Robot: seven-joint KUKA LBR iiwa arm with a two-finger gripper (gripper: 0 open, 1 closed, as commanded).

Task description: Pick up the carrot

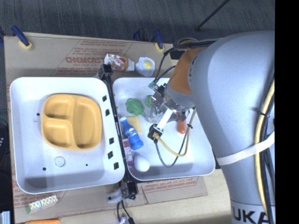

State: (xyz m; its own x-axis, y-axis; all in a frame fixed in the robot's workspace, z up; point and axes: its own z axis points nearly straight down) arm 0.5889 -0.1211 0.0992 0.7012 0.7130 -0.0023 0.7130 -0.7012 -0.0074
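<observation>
The big grey arm comes in from the right and leans over the right bin (201, 160). Its gripper (161, 105) hangs low over the middle of that bin, tucked under the orange band. I cannot tell if the gripper is open or closed, because the wrist hides it from up here. I cannot see anything held in it.

The carrot (181, 126) is a small orange thing lying on the floor of the right bin. It is just beside the gripper, on the arm's side, and part of it is hidden.

The right bin also holds a green leafy toy (135, 106) near the gripper. A pale yellow piece (134, 122) is just below the leaf. A blue bottle (132, 136) lies by the bin's left wall. A white egg (141, 163) sits near the front corner.

The left bin (23, 171) holds a yellow plate (72, 120) with three parts.

Behind the bins, on the cardboard, are a little carton (117, 61) and a white and yellow toy (145, 65).
</observation>
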